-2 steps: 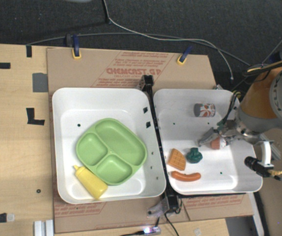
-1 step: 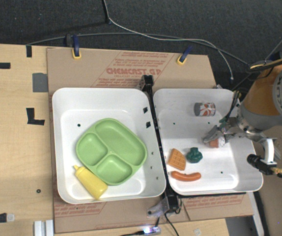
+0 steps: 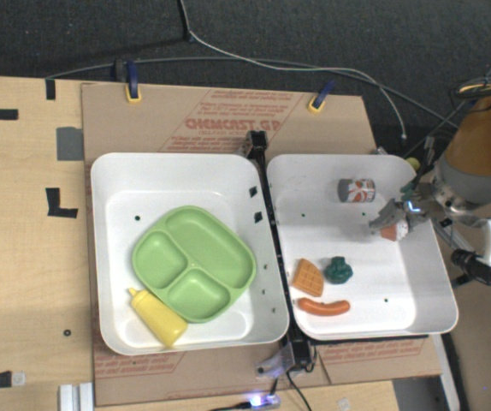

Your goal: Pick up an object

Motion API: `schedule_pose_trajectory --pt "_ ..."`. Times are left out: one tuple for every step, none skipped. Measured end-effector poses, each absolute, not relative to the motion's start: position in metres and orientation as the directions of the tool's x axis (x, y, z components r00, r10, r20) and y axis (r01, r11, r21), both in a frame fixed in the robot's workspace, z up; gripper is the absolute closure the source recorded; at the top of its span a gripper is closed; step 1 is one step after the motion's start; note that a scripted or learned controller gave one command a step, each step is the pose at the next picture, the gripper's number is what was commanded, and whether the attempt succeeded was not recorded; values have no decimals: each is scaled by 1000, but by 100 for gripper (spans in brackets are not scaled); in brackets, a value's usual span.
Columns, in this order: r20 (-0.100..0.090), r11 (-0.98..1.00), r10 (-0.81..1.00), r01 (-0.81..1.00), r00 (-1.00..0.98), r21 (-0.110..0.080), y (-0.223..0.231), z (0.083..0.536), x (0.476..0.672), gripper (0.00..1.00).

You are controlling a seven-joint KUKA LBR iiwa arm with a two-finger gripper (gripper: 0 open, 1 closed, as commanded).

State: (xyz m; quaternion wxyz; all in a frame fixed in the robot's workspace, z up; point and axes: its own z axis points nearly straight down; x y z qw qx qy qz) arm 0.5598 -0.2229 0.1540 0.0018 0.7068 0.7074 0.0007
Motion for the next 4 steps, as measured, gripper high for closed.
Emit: schedule_pose_trajectory --pt "-1 2 1000 1000 -2 3 -222 196 562 100" --pt "-2 2 1000 1000 -2 5 -216 258 560 100" --pt "1 5 1000 1000 -5 -1 -166 263 563 100" --pt "1 5 1000 1000 -5 -2 -113 246 567 100"
